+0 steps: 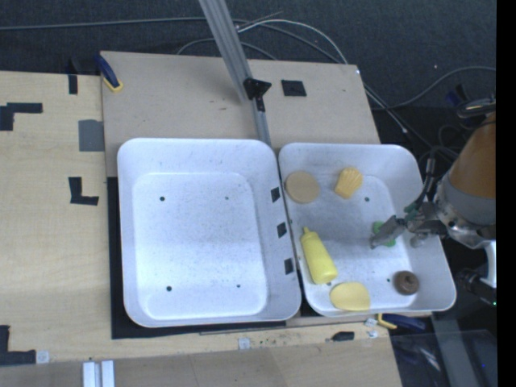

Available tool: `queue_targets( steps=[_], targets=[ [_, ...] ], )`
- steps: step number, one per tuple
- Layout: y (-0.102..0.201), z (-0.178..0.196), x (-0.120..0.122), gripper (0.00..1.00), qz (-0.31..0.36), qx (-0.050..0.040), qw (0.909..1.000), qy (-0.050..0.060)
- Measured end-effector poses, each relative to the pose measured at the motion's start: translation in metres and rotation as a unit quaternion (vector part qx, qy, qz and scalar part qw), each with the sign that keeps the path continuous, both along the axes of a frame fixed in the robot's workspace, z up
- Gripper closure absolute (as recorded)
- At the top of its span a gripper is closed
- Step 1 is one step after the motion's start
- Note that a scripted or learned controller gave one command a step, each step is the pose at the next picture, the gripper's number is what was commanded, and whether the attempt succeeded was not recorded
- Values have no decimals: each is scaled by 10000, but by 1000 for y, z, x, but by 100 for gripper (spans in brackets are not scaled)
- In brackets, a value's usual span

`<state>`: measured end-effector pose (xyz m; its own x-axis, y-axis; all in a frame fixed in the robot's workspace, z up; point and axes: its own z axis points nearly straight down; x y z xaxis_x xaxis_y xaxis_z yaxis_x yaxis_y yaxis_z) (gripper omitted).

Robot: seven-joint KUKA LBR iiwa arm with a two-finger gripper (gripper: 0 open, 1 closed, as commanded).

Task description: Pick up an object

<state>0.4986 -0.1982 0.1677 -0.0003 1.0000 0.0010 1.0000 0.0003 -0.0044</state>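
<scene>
We see the pincer (385,234) low over the right bin (403,158), near its right wall, the arm reaching in from the right. Whether it is spread or pressed together we cannot tell; nothing visible sits between its tips.

Nearest candidate: small brown object (405,281), just below and slightly right of the pincer, near the bin's lower right corner.

Yellow bottle (318,255) lies to the left, long axis running roughly top to bottom of the view, slightly tilted. Yellow oval piece (350,296) sits below-left. Tan disc (302,187) and small yellow block (348,182) lie up-left, farther off.

Our judgement: a short shift toward the brown object is the least travel.
</scene>
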Motion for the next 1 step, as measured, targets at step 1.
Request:
queue_targets(
  steps=[1],
  targets=[
    [-9, -56, -1, 0, -2, 0, 10000, 0]
  ],
)
